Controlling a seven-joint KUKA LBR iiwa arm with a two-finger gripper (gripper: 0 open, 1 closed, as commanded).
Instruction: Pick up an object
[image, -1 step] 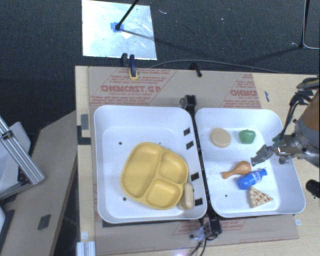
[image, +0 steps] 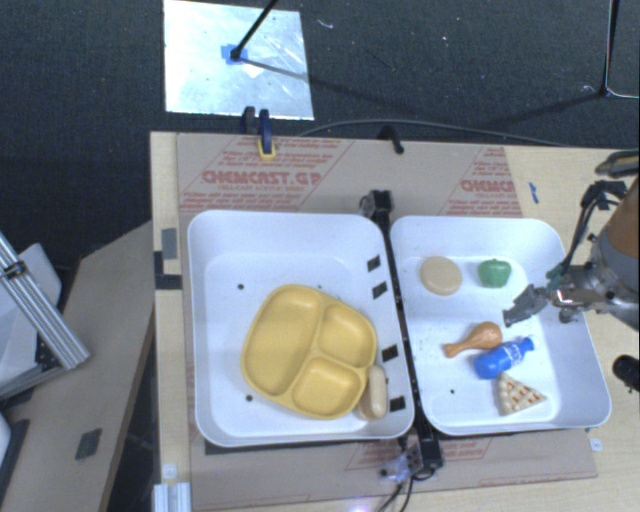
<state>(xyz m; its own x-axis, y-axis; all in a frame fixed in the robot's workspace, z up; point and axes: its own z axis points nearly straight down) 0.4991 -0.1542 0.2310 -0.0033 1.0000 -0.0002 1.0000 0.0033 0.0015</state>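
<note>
Item: my pincer (image: 524, 305), fingers' state I cannot tell, over the right bin's (image: 572, 262) right edge. Nearest objects: blue bottle (image: 502, 357) just below it; green pepper (image: 494, 271) above-left.

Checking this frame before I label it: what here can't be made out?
- Pincer, camera view: small and blurred; its finger state is unreadable.
- Grey arm: cut off by the right edge.
- Beige oblong piece: partly tucked against the yellow compartment plate; identity unclear.
</note>
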